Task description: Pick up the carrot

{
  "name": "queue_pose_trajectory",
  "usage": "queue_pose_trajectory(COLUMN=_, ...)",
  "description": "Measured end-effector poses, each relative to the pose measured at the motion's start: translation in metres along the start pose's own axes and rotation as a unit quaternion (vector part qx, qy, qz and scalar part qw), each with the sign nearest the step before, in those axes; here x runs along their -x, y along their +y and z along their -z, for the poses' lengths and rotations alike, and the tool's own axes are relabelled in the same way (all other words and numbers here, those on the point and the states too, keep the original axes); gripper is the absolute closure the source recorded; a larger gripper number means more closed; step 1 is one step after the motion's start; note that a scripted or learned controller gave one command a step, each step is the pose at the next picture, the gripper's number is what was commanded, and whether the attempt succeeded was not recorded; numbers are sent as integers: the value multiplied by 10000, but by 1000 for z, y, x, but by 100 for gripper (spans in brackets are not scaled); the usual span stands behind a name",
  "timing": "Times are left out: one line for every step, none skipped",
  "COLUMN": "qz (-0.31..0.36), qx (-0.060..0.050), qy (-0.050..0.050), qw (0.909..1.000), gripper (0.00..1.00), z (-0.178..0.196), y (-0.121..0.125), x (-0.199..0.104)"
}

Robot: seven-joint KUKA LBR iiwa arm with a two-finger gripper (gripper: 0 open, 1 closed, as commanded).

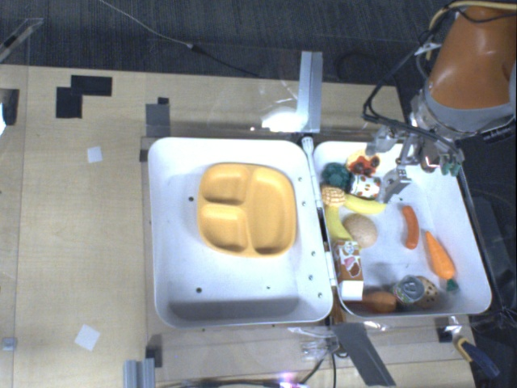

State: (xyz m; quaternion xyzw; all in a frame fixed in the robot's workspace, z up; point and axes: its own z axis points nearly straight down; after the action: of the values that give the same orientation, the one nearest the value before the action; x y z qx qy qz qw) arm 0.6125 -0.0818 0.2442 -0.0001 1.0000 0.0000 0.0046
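Carrot (440,256) lies near-right in right bin (477,217); gripper (401,168) hovers far-side, released, grasping nothing. Descend centred, jaws across its width, avoiding red sausage (411,226) beside it.

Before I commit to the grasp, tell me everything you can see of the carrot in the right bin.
The carrot is a small orange toy, smooth like plastic, tapered, with a dark green stub at its lower right end. It lies flat on the floor of the right bin, slanted from upper left to lower right, near the bin's right wall. A slimmer red-orange piece, perhaps a chili, lies just to its left, apart from it. The gripper is above it toward the bin's far end, not touching it.
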Motion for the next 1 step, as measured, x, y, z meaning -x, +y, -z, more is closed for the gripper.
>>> queue_pose_trajectory(qz=-56, qx=-9, qy=16, qw=10000, gripper=0, z=-48, y=-60, x=-37)
